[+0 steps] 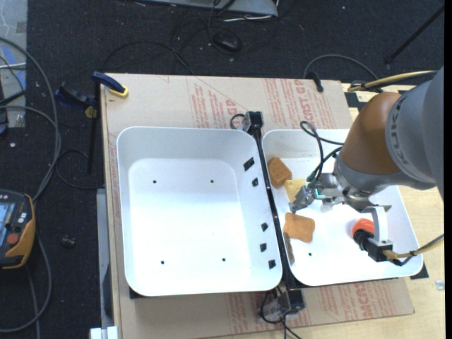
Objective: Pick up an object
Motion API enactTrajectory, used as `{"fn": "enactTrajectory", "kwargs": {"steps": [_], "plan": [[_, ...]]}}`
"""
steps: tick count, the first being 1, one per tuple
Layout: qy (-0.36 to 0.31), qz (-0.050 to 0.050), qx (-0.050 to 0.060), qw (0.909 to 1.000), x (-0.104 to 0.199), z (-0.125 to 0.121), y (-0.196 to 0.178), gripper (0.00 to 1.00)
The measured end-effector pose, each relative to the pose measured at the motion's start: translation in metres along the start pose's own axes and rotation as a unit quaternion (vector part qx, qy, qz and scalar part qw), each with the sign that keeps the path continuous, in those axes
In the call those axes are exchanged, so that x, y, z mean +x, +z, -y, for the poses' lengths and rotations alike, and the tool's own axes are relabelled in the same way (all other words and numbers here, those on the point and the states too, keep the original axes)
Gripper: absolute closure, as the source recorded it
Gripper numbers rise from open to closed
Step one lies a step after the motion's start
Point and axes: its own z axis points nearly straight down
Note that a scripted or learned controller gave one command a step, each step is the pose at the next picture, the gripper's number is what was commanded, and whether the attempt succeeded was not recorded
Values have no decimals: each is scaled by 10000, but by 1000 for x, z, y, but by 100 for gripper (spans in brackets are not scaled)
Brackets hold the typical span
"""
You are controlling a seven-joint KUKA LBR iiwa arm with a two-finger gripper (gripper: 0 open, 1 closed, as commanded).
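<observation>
The gripper hung low over the right bin, but whether it was apart or together could not be told. Just left of it lay two tan pieces, one above and one below; an orange-red object sat well to its right. Red print on the cardboard sheet was too faint to read.
</observation>
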Motion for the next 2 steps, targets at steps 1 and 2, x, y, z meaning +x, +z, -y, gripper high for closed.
{"fn": "enactTrajectory", "kwargs": {"steps": [1, 2], "plan": [[0, -4, 24, 10000, 13, 23, 12, 0], [19, 16, -4, 10000, 10, 21, 0, 100]]}}
